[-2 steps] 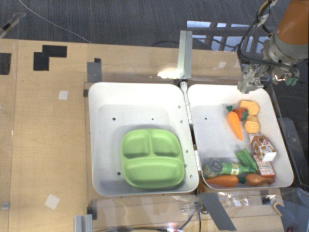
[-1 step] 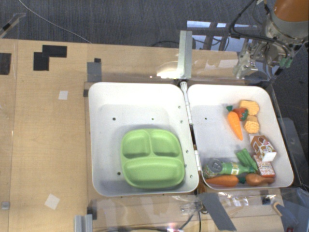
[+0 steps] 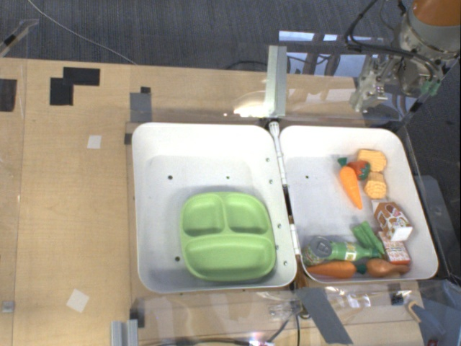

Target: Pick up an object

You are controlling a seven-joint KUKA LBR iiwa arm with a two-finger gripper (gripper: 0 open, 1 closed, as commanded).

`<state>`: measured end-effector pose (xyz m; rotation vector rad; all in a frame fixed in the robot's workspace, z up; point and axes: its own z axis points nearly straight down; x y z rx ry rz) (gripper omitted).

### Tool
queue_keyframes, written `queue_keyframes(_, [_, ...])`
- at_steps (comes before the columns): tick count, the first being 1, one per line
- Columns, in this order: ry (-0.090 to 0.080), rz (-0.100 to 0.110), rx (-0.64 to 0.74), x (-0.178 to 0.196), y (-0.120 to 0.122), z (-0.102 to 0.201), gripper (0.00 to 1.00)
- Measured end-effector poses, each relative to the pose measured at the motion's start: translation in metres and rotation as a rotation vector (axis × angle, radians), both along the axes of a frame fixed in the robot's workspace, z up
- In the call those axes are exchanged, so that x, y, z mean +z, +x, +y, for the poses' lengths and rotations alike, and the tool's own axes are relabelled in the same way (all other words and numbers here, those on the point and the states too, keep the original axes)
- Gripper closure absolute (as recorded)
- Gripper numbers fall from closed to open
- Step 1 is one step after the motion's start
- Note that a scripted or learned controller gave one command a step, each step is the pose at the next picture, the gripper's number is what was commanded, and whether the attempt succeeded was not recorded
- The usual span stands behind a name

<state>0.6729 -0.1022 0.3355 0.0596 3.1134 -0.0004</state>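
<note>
Objects for picking are gathered in the right bin [image 3: 317,157], along its right side and near edge, while the left bin [image 3: 155,157] carries a green divided plate [image 3: 227,235] lying flat toward its near side. Both bins are set side by side on the pale wooden worktop [image 3: 65,215], their inner rims touching along the middle. In the right bin, a grey round-ended bottle with a green body [image 3: 333,251] is laid near the front edge, and an orange sausage-like piece [image 3: 333,269] is laid just in front of it, against the rim. A toy carrot [image 3: 351,184] is placed further back, tilted, with a red piece at its top end. Just beside it to the right, two yellow corn-like pieces [image 3: 372,159] are seen, one behind the other. A green vegetable piece [image 3: 367,236] lies between the bottle and a small printed carton [image 3: 392,220], and a second small box [image 3: 396,252] and a brown-orange item [image 3: 379,267] are crowded into the front right corner, touching one another. The gripper [image 3: 392,78] is held beyond the far right corner of the right bin, well apart from every object; nothing is seen between the jaws, and whether they are open or closed cannot be told.
</note>
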Motion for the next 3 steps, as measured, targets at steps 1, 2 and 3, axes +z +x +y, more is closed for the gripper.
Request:
queue_keyframes(1, [-0.001, -0.013, 0.003, 0.014, 0.002, 0.001, 1.0])
queue_keyframes(2, [-0.001, -0.025, 0.005, 0.028, 0.004, 0.002, 1.0])
queue_keyframes(3, [-0.002, -0.038, 0.007, 0.042, 0.006, 0.003, 1.0])
